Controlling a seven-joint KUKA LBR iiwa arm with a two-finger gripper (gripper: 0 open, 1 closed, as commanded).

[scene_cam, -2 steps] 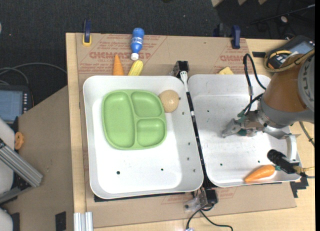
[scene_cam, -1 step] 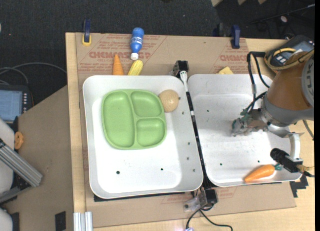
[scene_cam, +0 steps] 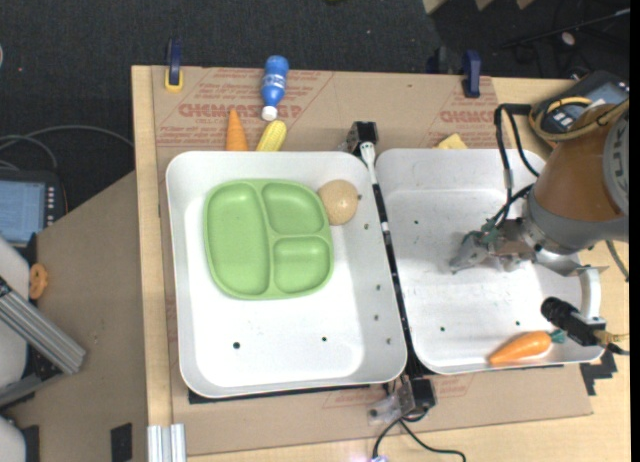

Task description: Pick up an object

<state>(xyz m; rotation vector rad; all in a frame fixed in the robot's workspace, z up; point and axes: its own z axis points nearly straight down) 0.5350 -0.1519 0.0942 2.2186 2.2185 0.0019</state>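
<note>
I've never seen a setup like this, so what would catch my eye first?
Probably the green divided plate in the left bin, with a tan ball at its upper right corner. Next, the grey and orange arm reaching over the right bin, where an orange carrot lies near the front edge.

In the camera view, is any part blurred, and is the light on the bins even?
In the camera view the gripper looks soft, the green plate and toy carrot sharp; the white bins are evenly lit, with faint shadows and no strong glare.
</note>
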